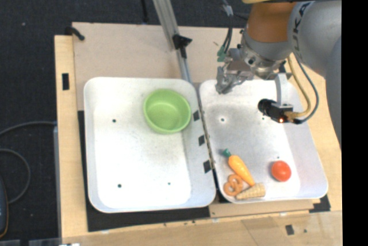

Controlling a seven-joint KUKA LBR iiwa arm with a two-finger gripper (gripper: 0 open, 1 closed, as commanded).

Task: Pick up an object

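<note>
A robotics lab, most likely: a grey-and-orange industrial arm (287, 3) with loose cables reaches over a plywood tabletop (115, 49) carrying two white bins (103, 141), beside an aluminium camera mast (164, 9).

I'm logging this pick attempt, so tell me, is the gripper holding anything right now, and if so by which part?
Nothing is held. The gripper hangs over the far left corner of the right bin, with no object between its fingers; the carrot and tomato lie at the near end.

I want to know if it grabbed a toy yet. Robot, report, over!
Gripper over right bin's far left corner, nothing seen in it. Carrot, tomato, pretzel untouched at near edge. Path clear.
</note>
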